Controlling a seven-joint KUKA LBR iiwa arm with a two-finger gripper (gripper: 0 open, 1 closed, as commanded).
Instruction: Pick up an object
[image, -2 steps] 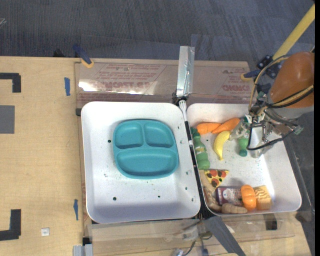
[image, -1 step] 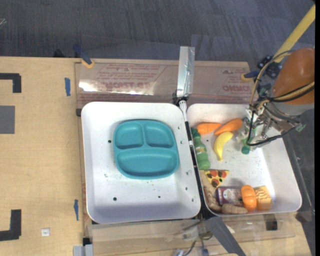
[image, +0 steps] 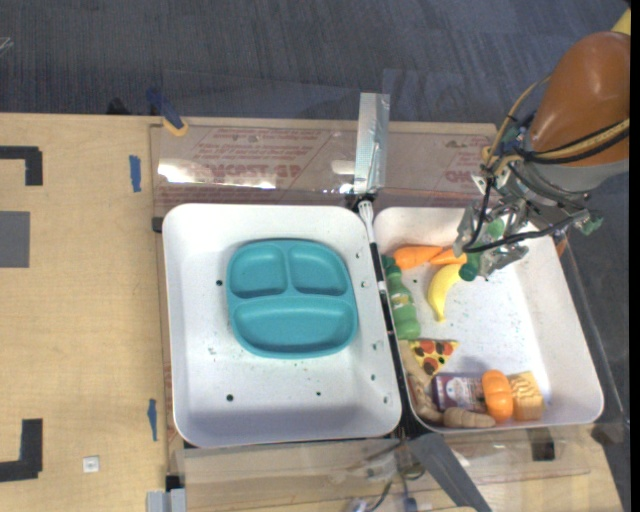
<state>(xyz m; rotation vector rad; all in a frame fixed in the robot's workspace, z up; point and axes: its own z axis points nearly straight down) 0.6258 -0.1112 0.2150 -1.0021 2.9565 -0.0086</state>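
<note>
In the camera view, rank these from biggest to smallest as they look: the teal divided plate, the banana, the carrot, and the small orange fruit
1. teal divided plate, by far the largest.
2. banana and carrot: they look about alike in length, and the gripper covers the carrot's end, so I won't rank them.
3. small orange fruit, smallest.

A pale wooden surface (image: 80, 330) carries black tape marks (image: 22, 165) and blue tape bits (image: 134, 172). Beyond it lies a dark grey floor (image: 250, 50). Light is even.

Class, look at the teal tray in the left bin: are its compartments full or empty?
Empty. The tray lies flat in the left bin, and all three compartments show only bare teal.
</note>
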